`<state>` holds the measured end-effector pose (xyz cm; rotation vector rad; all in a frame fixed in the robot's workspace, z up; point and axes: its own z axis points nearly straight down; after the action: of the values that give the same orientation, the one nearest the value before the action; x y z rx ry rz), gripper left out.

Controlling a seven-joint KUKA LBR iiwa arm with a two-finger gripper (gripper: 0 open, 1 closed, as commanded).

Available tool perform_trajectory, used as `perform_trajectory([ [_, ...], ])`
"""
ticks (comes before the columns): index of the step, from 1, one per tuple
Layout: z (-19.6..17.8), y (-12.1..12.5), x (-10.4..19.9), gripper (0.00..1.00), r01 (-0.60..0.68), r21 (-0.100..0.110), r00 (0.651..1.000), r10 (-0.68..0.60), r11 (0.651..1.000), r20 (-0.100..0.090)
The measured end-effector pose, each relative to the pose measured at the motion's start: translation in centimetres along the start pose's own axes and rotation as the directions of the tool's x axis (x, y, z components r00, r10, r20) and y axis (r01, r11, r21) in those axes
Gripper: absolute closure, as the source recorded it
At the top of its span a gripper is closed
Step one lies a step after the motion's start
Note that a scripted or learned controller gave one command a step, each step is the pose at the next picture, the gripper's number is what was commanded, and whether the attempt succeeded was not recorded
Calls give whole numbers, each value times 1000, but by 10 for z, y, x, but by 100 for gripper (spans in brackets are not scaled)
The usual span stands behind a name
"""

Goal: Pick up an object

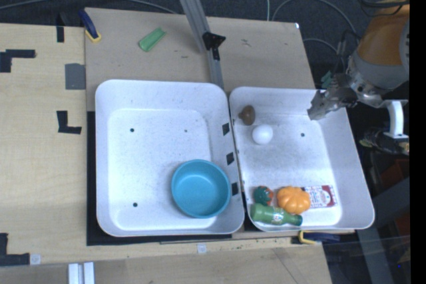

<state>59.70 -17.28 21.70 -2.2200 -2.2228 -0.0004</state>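
My gripper [318, 110] hovers at the upper right rim of the right bin [346, 143], pointing down and left, with nothing seen between its fingers. In that bin lie a white ball [262, 135] and a brown rounded object [247, 114] near the upper left. Along the bin's front edge sit an orange fruit [293, 199], a green bottle-shaped toy [271, 215], a small red and green item [263, 195] and a red and white packet [324, 196]. The left bin [133, 110] holds a blue bowl [200, 187] at its lower right.
A green block [151, 39] lies on the bench behind the left bin. A grey metal pole [190, 0] slants down to the bins' shared back edge. Cables run along the dark floor behind the bench.
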Motion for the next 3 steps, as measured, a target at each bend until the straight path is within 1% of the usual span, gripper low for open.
perform_trajectory([
  [2,-10,-25,90,100,4,1,1000,-4,1000,-1],
  [3,0,-29,148,100,6,3,1000,-6,1000,-2],
])
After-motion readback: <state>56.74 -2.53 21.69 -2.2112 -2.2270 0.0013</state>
